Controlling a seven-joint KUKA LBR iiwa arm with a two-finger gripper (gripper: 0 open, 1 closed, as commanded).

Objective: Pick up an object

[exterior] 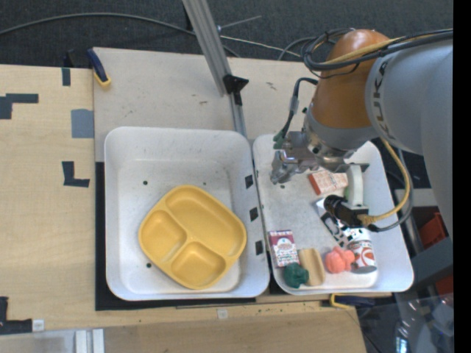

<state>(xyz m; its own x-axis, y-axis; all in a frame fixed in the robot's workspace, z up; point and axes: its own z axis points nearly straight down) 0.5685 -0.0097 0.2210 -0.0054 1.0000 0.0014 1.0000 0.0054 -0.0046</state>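
Note:
My gripper (pixel 282 169) hangs over the near-left part of the right bin (pixel 294 204), just inside its left wall, above bare bin floor. Nothing shows in it. A salmon-coloured box (pixel 326 182) lies just to its right. Along the bin's front lie a small dark-red carton (pixel 282 247), a green lump (pixel 296 274), a tan stick (pixel 313 266), a pink-orange ball (pixel 338 260) and a red-and-white can (pixel 363 256). The grey arm with its orange band covers the bin's back right.
The left bin (pixel 125 160) holds a yellow divided tray (pixel 193 235) towards its front. A grey metal pole (pixel 210 35) slants down to the back edge between the bins. A white tube (pixel 356 184) lies right of the salmon box.

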